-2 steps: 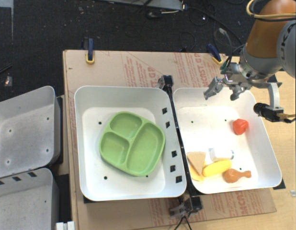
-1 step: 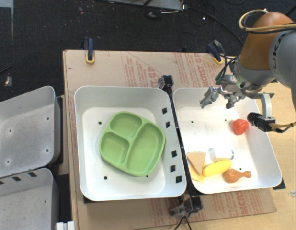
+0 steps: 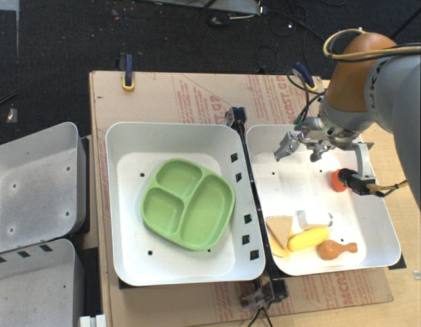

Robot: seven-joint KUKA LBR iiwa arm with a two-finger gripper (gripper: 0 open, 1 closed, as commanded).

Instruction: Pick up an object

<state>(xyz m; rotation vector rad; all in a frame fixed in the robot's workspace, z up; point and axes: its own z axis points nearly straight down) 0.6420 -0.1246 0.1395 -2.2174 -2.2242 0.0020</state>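
Dark floor with cables surrounds the counter (image 3: 169, 90), a brown board bearing two white bins side by side; the right bin (image 3: 381, 210) holds the things to pick: a yellow banana (image 3: 307, 238) lying crosswise near its six o'clock edge, a tan wedge (image 3: 279, 231) touching the banana at nine o'clock, an orange drumstick-shaped toy (image 3: 335, 249) at four o'clock of the banana, a small white block (image 3: 313, 219) just above it, and a red piece (image 3: 340, 180) toward three o'clock; the left bin (image 3: 122, 182) carries a green divided plate (image 3: 188, 204); the hand (image 3: 303, 148) hangs at the right bin's twelve o'clock, fingers spread apart, gripping nothing.
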